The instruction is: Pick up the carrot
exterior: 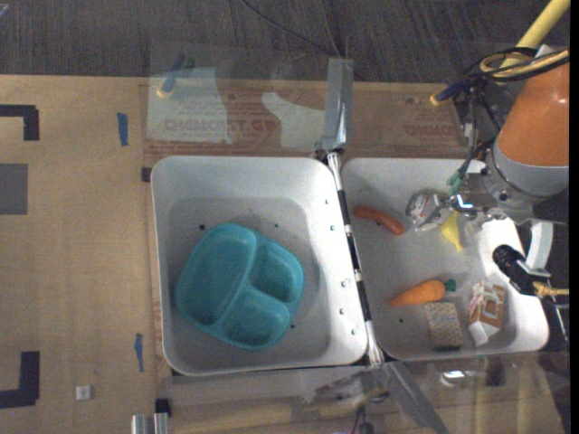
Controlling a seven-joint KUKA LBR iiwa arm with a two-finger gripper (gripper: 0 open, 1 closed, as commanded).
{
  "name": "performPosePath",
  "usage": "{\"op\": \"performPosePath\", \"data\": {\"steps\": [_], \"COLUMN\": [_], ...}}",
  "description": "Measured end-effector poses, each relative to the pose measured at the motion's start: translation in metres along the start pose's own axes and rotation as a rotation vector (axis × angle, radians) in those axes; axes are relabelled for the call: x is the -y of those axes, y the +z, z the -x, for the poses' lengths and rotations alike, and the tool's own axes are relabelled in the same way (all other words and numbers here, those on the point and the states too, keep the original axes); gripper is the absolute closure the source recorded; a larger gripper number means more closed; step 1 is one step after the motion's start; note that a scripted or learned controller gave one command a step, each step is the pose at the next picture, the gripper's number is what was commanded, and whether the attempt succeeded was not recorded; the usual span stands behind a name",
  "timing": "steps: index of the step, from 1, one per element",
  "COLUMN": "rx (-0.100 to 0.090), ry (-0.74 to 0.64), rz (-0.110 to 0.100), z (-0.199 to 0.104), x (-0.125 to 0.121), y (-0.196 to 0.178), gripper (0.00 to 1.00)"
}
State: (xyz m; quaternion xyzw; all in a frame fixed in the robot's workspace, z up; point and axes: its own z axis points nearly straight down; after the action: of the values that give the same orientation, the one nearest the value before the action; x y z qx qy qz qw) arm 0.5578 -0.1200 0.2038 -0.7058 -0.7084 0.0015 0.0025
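The arm reaches in over the right bin's far right corner, its gripper low by the far wall; I cannot tell its grip state. The carrot lies apart, nearer the bin's front.

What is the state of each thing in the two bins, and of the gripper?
carrot: lying flat in the right bin, not gripped.
sausage: lying flat, untouched.
sponge: lying flat beside the carrot.
small carton: lying on its side.
teal divided plate: right side up in the left bin.
gripper: above the right bin, away from the carrot.
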Motion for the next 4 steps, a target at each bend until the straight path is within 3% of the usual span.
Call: {"op": "performPosePath", "data": {"steps": [1, 2, 3, 4], "rx": [0.0, 0.0, -0.003, 0.0], "ry": [-0.142, -0.141, -0.254, -0.247], "rz": [0.001, 0.001, 0.011, 0.015], "z": [-0.011, -0.011, 0.009, 0.013], "x": [0.057, 0.057, 0.074, 0.073], "y": [0.081, 0.081, 0.117, 0.109], "gripper": [0.0, 0.0, 0.0, 1.0]}}
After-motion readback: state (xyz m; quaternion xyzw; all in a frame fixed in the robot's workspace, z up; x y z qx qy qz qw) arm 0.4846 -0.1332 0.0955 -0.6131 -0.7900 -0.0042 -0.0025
